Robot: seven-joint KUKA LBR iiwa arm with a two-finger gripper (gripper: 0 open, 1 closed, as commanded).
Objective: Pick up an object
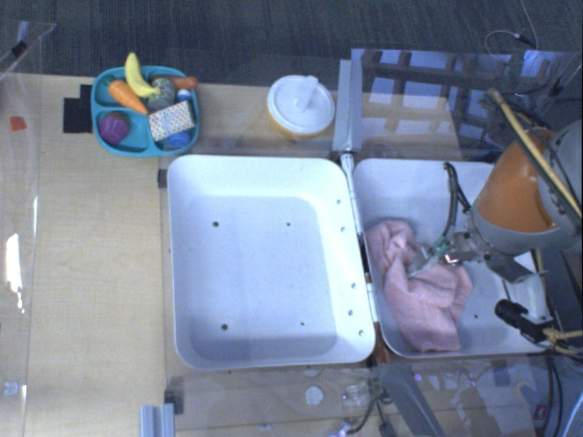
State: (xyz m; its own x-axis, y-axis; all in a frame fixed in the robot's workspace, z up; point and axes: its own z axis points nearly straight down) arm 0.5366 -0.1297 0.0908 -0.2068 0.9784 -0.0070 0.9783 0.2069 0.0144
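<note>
A crumpled pink cloth point(414, 289) lies in the right white bin point(405, 185), toward its left and front side. My gripper point(432, 259) reaches in from the right and hangs low over the cloth's upper middle, its tips at or touching the fabric. The grey wrist with its orange band point(515, 194) stands just right of it. Whether cloth sits between the fingers is not discernible.
The left white bin point(264, 262) lies beside the right one. A blue tray point(141, 109) of toy food sits at the back left of the bench, and a white lidded bowl point(301, 105) behind the bins. A metal frame stands behind the right bin.
</note>
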